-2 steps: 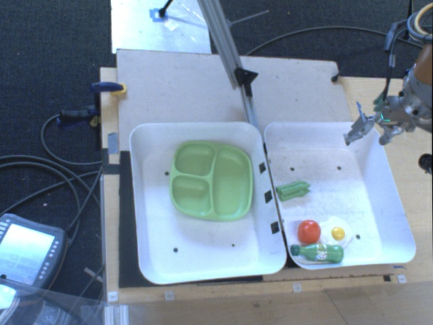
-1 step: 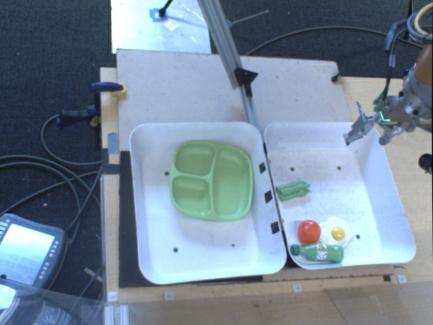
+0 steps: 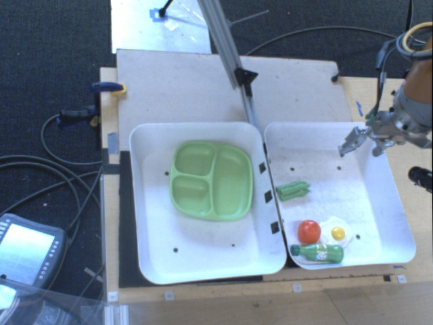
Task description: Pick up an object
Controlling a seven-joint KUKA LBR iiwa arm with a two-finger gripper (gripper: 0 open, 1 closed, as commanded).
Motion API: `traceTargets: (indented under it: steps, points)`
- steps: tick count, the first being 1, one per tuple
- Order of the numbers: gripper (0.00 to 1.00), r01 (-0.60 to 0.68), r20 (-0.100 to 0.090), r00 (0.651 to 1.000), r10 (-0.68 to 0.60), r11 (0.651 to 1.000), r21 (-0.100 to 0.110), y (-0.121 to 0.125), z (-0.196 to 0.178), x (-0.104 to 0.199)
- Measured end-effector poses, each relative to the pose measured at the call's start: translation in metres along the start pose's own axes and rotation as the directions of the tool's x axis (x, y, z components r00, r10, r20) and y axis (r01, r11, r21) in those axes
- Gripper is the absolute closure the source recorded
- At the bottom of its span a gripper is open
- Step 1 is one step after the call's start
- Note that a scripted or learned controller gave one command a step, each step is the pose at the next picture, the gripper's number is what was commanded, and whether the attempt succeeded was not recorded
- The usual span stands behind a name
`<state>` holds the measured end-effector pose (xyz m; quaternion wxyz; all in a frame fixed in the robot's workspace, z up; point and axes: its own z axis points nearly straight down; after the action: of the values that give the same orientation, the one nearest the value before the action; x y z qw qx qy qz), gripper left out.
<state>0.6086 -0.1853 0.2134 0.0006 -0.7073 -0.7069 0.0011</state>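
We see the gripper (image 3: 364,145) hanging over the far right part of the right bin (image 3: 385,181), fingers spread apart with nothing between them — released, not grasping anything. The arm comes in from the right edge, orange band just above the wrist.

Pickable things sit at the near end of the right bin, well apart from the gripper: a green pea pod (image 3: 293,191) near the bin's left wall, a red tomato (image 3: 309,231) closer to us, a fried egg (image 3: 336,233) just beside the tomato on its right, and a green bottle (image 3: 318,252) lying on its side along the near rim, just in front of tomato and egg.

Left bin (image 3: 149,202) holds a green divided plate (image 3: 212,181), flat, three compartments — roughly centred, nothing on it that we can make out.
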Motion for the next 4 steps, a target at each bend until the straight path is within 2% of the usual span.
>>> traceTargets:
  steps: [1,2,3,4]
  points:
    - [0.0,0.001,-0.001,1.0,-0.001,1.0,0.001,-0.003,0.063,-0.001]
    - [0.0,0.001,0.0,1.0,-0.001,1.0,-0.001,-0.002,0.105,-0.006]
    - [1.0,0.001,0.0,1.0,-0.001,1.0,-0.007,0.0,0.091,-0.006]
    - [1.0,0.002,0.0,1.0,-0.002,1.0,-0.008,-0.005,0.045,-0.004]
